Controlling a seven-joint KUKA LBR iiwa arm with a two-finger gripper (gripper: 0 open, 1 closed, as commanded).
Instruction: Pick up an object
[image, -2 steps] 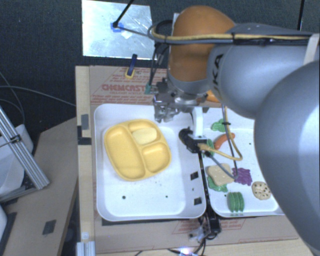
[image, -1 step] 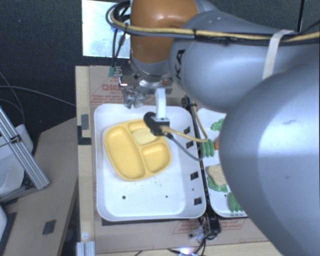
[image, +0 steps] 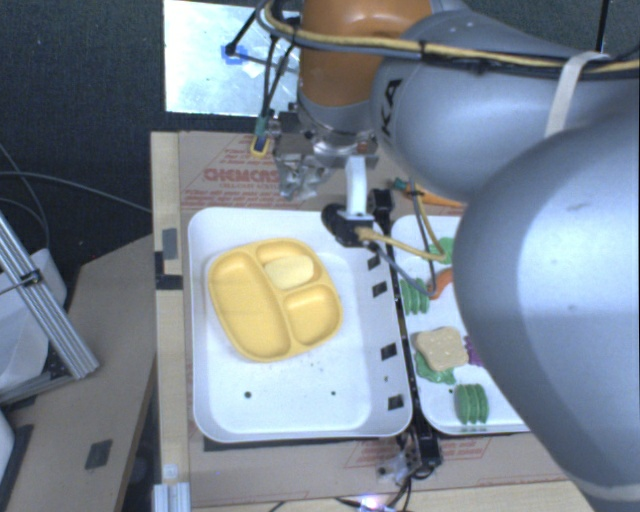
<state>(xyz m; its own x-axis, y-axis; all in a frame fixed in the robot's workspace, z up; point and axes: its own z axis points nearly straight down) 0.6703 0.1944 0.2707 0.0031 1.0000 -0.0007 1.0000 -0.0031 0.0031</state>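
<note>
Camera view is looking down on the grey arm (image: 520, 190), which is filling the right side and bending in over the far edge of the bench; its orange band (image: 345, 60) is sitting at the top centre, above the wrist. Below the band, the gripper (image: 300, 180) is hanging over the far rim of the left bin (image: 290, 420), near the brown cardboard (image: 215, 175) lying under the bins. Whether it is apart or together I cannot tell, as the metal parts are blurring together against the cardboard, and nothing is showing as held in it.

Inside the left bin, a yellow divided tray (image: 272, 300) is lying flat, slightly toward the far left of the bin floor, well apart from the gripper. In the right bin (image: 500, 425), partly hidden by the arm, a tan bread-slice toy (image: 442, 347) is resting near the dividing rims, with a green piece (image: 470, 402) lying just nearer to the viewer and an orange piece (image: 441, 282) peeking out farther back.
</note>
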